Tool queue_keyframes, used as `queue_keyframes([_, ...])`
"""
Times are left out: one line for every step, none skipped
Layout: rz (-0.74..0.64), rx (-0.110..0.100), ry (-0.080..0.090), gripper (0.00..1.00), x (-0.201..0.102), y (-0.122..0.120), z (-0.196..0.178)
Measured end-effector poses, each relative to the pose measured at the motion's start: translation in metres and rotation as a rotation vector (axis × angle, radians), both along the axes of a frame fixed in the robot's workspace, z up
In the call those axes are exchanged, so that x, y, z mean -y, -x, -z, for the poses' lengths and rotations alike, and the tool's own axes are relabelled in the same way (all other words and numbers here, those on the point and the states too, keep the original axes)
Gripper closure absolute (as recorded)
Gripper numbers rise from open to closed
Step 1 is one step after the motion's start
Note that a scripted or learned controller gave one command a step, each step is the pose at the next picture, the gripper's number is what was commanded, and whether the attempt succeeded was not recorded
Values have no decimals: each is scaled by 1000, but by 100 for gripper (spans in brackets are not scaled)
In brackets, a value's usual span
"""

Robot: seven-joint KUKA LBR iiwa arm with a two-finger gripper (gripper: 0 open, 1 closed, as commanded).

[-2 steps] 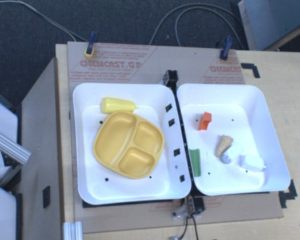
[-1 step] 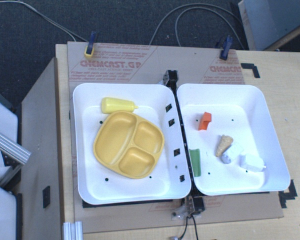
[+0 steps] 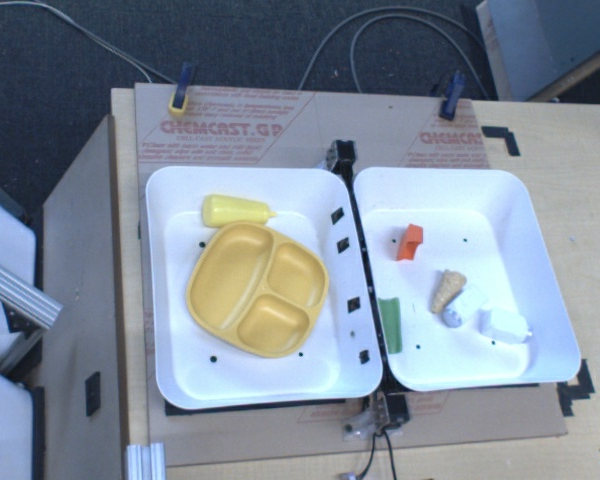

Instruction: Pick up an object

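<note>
Bench check, camera view. Landmark for all positions: the black clip strip [image 3: 350,258] running along the join between the two bins.

Left of the strip: left bin [image 3: 158,298]. A yellow three-compartment plate [image 3: 258,290] lies flat in it, turned at an angle, its right edge near the strip but apart from it. A yellow squeeze-bottle shape [image 3: 235,209] lies on its side further left of the strip, at the plate's top rim; I cannot tell whether the two touch.

Right of the strip: right bin [image 3: 552,298], holding the small items.
- Green flat bar [image 3: 390,325], lying lengthwise just beside the strip, towards its lower end.
- Orange-red block [image 3: 410,242], near the strip, about level with its middle.
- Tan cone-shaped piece [image 3: 447,289], further right of the strip, tilted, narrow end downward.
- Small grey-blue item [image 3: 453,317] at the cone's lower tip; too small to name.
- White object [image 3: 505,324], farthest from the strip, pale against the bin floor; shape unclear.

Above the strip's top end: brown sheet with red "CHEMCAST" lettering [image 3: 230,128] under both bins, pinned by a blue clamp [image 3: 183,98] to the upper left and another blue clamp [image 3: 451,95] to the upper right. Grey cable [image 3: 400,16] loops on the dark floor beyond.

Gripper: I cannot tell its state from this feed. Every candidate for picking rests in its bin.
</note>
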State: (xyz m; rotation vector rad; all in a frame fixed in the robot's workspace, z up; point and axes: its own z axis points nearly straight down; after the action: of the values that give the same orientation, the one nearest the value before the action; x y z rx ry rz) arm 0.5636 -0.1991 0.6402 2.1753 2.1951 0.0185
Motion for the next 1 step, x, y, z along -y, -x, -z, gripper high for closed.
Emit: queue_keyframes([-1, 5, 3, 100, 0, 0, -12])
